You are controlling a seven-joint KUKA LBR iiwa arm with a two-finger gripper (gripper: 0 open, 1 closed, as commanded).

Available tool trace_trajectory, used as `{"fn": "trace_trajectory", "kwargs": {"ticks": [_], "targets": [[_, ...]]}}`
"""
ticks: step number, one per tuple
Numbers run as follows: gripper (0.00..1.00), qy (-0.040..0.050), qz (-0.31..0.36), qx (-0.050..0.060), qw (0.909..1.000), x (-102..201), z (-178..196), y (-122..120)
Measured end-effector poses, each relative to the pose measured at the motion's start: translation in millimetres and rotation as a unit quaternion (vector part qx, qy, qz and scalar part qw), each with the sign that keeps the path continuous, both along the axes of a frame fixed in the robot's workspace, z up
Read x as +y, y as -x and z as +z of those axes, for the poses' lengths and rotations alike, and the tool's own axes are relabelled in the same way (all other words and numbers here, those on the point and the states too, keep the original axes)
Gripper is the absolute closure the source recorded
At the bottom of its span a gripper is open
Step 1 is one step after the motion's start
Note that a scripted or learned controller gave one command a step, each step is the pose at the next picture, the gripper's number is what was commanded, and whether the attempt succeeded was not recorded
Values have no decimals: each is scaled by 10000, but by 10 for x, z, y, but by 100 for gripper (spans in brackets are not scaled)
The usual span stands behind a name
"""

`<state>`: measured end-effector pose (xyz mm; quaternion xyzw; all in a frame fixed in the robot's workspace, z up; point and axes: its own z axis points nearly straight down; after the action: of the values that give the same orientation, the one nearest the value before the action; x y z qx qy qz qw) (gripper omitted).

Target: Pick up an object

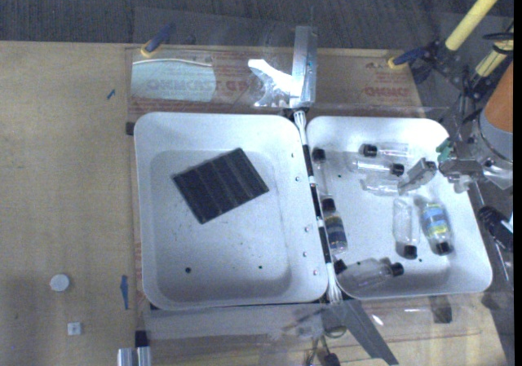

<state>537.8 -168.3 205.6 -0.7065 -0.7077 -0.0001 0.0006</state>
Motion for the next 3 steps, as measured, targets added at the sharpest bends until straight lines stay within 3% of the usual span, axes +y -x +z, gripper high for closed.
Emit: {"fn": "trace_trajectory", "kwargs": {"ticks": [1,2,3], "targets": [[0,12,84,-15,10000,-185,-378,-272],[0,-58,233,-26,9997,-358,-1102,-306],[100,-17,228,-37,9997,-388,-997,-308]]}}
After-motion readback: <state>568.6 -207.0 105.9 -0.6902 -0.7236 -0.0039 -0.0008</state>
